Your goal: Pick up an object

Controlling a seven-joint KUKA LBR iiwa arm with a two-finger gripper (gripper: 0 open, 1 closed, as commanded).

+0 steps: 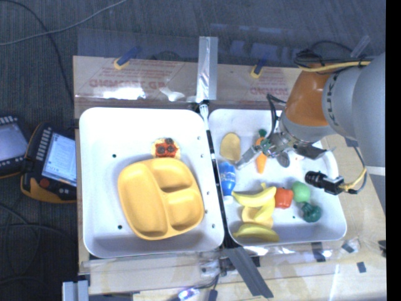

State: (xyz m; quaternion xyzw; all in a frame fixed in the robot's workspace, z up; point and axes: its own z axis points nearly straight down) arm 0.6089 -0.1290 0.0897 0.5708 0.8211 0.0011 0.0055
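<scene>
My gripper (265,157) is down in the right bin (335,168), near its upper middle. It stands open, with one grey finger (248,158) to the left and the other (283,160) to the right. A small orange carrot (261,164) lies between them, on the bin floor. Around it are a pale yellow oval piece (230,146), a blue object (227,178), a banana (254,197), a red-orange piece (284,197) and two green pieces (302,192) (311,214). A tiny green item (262,132) lies just above the gripper.
The left bin (100,168) holds a yellow divided plate (161,196) and a small orange-red toy (166,148). More yellow pieces (257,224) sit at the right bin's front. A black cable end (322,180) hangs from the arm over the right bin. A tablet (56,162) lies off the bench's left.
</scene>
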